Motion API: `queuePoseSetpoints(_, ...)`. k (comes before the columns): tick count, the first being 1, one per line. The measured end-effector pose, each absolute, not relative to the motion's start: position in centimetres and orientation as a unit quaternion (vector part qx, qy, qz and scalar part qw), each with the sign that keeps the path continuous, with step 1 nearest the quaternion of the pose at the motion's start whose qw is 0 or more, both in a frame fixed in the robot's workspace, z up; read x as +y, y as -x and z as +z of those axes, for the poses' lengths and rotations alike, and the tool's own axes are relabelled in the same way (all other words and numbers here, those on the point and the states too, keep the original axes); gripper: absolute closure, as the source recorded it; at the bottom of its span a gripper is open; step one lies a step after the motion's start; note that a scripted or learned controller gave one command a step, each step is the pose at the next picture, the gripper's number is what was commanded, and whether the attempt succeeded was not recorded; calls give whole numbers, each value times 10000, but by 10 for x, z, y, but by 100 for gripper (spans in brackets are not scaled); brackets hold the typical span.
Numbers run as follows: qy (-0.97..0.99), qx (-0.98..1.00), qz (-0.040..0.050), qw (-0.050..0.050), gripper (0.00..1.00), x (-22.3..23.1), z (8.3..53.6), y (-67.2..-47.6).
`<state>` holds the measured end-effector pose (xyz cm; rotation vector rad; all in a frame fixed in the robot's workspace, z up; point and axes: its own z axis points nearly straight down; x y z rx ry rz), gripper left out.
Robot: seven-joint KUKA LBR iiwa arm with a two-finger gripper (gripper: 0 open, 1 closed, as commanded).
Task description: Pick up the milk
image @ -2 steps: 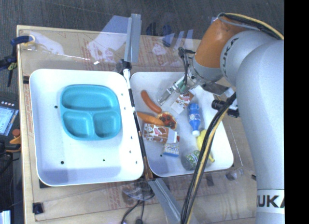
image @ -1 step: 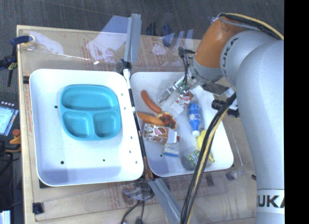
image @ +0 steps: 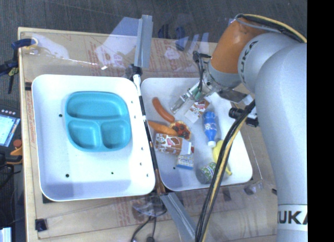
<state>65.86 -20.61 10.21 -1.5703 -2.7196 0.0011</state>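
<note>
Milk (image: 185, 161): taken to be the small white-and-blue carton, lying on the floor of the right bin (image: 241, 169) at about 6 o'clock from the bin's centre, close to the near wall; it is held by nothing and is well apart from the gripper; a brown-and-white carton (image: 168, 143) lies just beside it at its 10 o'clock; a grey-green can (image: 207, 172) lies near it at its 4 o'clock.

Gripper (image: 182, 101): carried on the grey arm (image: 276, 95) below the orange band (image: 229, 53); it is lowered into the right bin at about 11 o'clock from the bin's centre and is pointed towards 8 o'clock; whether it is spread or closed cannot be told, and nothing is seen held in it; a small red-and-white packet (image: 197, 109) lies just beside it at its 4 o'clock.

Other contents of the right bin: a sausage (image: 163, 109) at 10 o'clock; an orange carrot-like piece (image: 160, 126) at 9 o'clock, with a dark red item (image: 182, 129) at its right end; a blue bottle (image: 210, 123) near the centre, its white cap turned towards 6 o'clock; a yellow banana (image: 223, 155) at 4 o'clock, partly crossed by a black cable (image: 222, 152).

Left bin (image: 47, 173): a blue divided tray (image: 98, 119) is set in it, slightly towards 12 o'clock from the centre.
</note>
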Motion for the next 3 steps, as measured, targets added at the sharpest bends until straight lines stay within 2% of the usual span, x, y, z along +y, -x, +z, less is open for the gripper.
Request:
queuePoseSetpoints(2,5000,-8660,4,6,0,-206,102,-659)
queuePoseSetpoints(3,4743,-8804,5,17,0,-154,91,-657)
